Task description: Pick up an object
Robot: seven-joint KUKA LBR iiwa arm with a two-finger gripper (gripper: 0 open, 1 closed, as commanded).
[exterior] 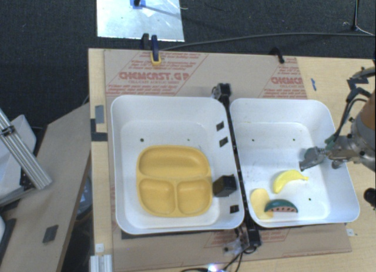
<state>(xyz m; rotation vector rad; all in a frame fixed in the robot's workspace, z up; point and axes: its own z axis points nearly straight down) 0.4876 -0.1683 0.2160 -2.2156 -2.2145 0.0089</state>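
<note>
A dark carpeted floor surrounded the bench [194, 68], a pale board printed with red lettering, seen from above at a slant. Two shallow white bins sat on it side by side. The left bin [126, 118] held a yellow divided tray [174, 180] with three compartments, and a small black block [224, 186] lay against that bin's right wall.

In the right bin [276, 115], three small things lay near the front edge: a yellow banana [289, 178], a pale yellow round piece [259, 198], and a watermelon slice [281, 207] with a green rind and red flesh, touching the round piece.

From my remote seat I saw the arm reaching in from the right, with the tool [309, 159] low over the right bin. I could not tell whether the tool was released or clenched, since its tip read as one grey blur; nothing showed inside it.

I judged the banana the likeliest target. It lay just beside the tool, toward the bin's front and slightly left of the tip. Its long axis ran roughly left to right, tilted a little, with the tip nearest the tool pointing right. The coming move would need a short shift toward the front and a descent.

The arm's upper part was cut off at the right edge, and whether the tool touched the bin floor was unclear.
</note>
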